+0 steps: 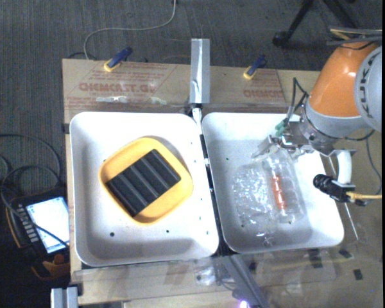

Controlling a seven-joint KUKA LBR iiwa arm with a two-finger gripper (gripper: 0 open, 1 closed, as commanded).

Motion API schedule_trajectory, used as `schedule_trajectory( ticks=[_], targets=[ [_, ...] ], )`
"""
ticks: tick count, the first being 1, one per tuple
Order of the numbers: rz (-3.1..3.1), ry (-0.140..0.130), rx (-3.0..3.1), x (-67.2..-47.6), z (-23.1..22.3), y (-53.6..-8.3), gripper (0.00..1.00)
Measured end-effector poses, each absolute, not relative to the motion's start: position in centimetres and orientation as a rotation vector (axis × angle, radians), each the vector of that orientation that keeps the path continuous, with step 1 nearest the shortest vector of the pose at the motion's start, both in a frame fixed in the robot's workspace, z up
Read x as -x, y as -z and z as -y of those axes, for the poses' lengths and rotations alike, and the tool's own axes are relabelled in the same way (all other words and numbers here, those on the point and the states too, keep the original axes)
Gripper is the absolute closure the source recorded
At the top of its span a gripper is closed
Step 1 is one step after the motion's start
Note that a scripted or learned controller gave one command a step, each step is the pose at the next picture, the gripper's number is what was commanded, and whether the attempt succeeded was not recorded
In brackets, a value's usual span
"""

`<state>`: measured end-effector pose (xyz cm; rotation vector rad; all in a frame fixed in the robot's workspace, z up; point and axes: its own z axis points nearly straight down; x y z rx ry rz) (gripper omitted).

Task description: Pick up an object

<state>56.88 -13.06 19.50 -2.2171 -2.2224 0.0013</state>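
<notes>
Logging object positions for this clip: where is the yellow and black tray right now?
The yellow and black tray lies flat in the middle of the left bin, across the divider from the clear plastic bag in the right bin.

cardboard sheet [125, 88] under the bins: faded red print, looks like "CHEMCAST", repeated at its right end but partly cut off | robot arm [366, 76]: dark letters on the right, can't make them out
</notes>
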Motion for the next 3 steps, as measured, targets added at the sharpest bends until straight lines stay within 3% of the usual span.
schedule_trajectory(
  ticks=[1,2,3],
  targets=[
    [2.226,0.003,2.224,-56.7,17.2,-9.6,0.00],
    [2.224,0.006,2.222,-56.7,17.1,-10.5,1.00],
    [2.136,-0.004,2.303,-61.2,13.0,-18.4,1.00]
  ],
)
